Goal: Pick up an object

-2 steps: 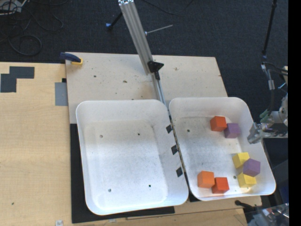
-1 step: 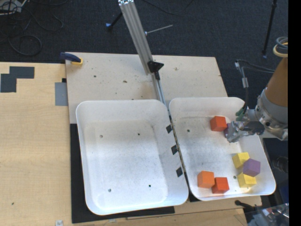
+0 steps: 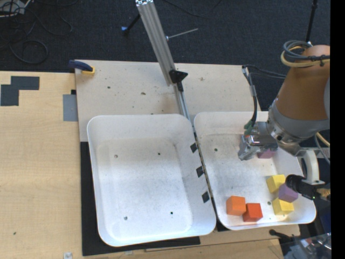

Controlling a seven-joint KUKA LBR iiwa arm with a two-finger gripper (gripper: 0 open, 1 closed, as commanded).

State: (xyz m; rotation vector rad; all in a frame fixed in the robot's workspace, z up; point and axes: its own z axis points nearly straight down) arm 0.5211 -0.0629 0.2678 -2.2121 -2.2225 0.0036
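Observation:
My gripper (image 3: 249,147) hangs low over the upper middle of the right bin (image 3: 226,128). A small mauve block (image 3: 266,154) lies right beside it, partly hidden under the wrist; whether they touch I cannot tell. Near the bin's front edge sit an orange block (image 3: 235,205) and a red-orange block (image 3: 253,212), side by side. In the front right corner are a yellow block (image 3: 276,182), a purple block (image 3: 287,193) and a second yellow block (image 3: 282,206), close together.
The left bin (image 3: 102,144) adjoins the right one, with black clips (image 3: 199,171) along the shared rim. A slanted aluminium bar (image 3: 157,36) rises behind the bins. A black cable and fitting (image 3: 303,185) hang by the right bin's right edge.

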